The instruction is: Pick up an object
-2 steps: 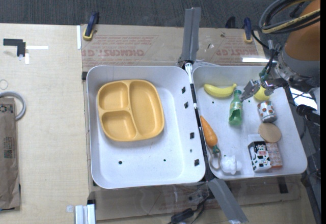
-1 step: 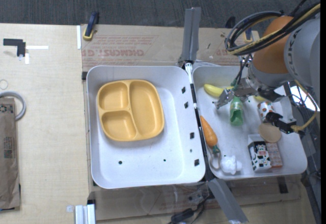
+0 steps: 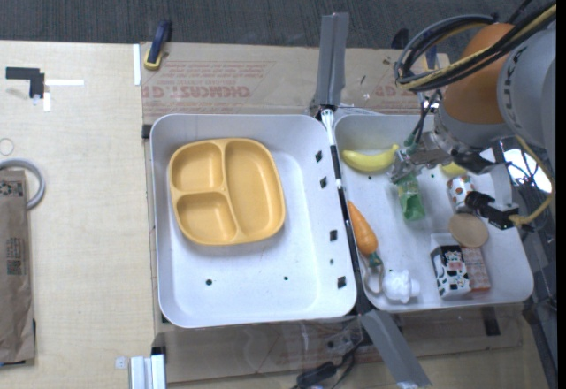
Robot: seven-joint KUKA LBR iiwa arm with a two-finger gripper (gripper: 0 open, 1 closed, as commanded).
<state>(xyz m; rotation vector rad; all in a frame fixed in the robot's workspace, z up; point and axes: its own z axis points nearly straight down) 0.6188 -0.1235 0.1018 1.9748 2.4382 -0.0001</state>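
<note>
The banana (image 3: 370, 158) lies at the far end of the right bin (image 3: 517, 286), just beside the tool (image 3: 409, 168), whose state I cannot tell. This looks like the approach; next it must settle over one object.

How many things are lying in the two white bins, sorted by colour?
Yellow: 2, the divided plate and the banana
Orange: 1, the carrot
Green: 1, a small green item below the gripper
White: 1, a small white lump
Black and white: 1, a carton
Tan: 1, a round disc
Total: 7 that I can tell apart; the arm hides others.
</note>
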